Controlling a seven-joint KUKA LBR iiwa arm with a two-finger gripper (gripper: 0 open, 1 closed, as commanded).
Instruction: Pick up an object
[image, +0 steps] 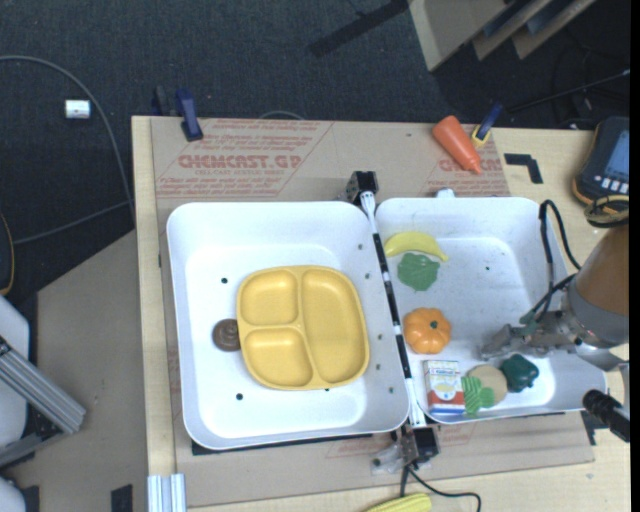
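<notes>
Gripper (510, 345) low in right bin (500, 215), finger state unclear. Nearest: dark green toy (520, 373), likely light, hard, slick; take it across the middle.

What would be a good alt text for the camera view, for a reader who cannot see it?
A robot gripper reaches from the right into the right white bin, which holds toy foods: a banana, a green vegetable, an orange pumpkin and a small carton. The left bin holds a yellow divided plate.

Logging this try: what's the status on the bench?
Hand low in right bin, grip unclear. Dark green toy just below it, not lifted. Orange pumpkin and carton close by.
</notes>
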